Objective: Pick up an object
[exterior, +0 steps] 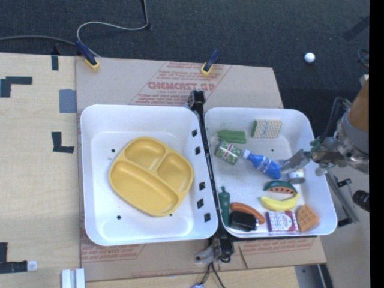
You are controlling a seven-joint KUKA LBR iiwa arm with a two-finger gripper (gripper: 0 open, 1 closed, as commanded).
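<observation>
My gripper (295, 167) hangs over the right side of the right bin (300, 120), reaching in from the right. Its two grey fingers (293, 159) stand apart, so it is open, and nothing sits between them. Just left of the fingertips lies a blue bottle (262, 162) with a white cap end. Right below the gripper is a watermelon slice (280, 188), with a banana (279, 203) under it.
The right bin also holds a green block (231, 136), a beige sponge (267, 128), a green can (228, 153), a waffle (307, 218), a red box (281, 221), a hot dog (246, 210) and a black item (242, 222). A yellow divided plate (151, 174) lies in the left bin (96, 221).
</observation>
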